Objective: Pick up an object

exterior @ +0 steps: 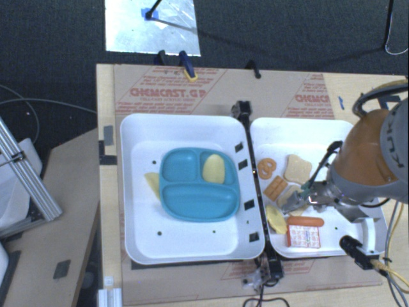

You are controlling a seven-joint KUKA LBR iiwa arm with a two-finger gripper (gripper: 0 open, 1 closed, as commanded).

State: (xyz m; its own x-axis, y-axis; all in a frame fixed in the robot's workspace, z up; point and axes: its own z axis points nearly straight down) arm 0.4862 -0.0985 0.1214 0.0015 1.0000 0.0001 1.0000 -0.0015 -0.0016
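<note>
Where you look for lettering, the brown sheet [192, 91] under both bins carries red print reading "CHEMCAST GP", repeated at its far right, and the small red-and-white packet [303, 236] in the right bin [281, 128] bears print too fine to read. Your arm [370, 155] enters from the right, orange band above the wrist, and bends low over the right bin; its gripper [295, 200] sits down among the food items, and you cannot tell how it stands or whether it has hold of anything. Beside it lie a pretzel [266, 167], a tan slice [297, 169], an orange cracker [275, 188], a yellow piece [276, 220] and a sausage [306, 222]. Your left bin [137, 235] holds a blue divided plate [192, 194] with a yellow lemon [214, 169] in its compartment.
</note>
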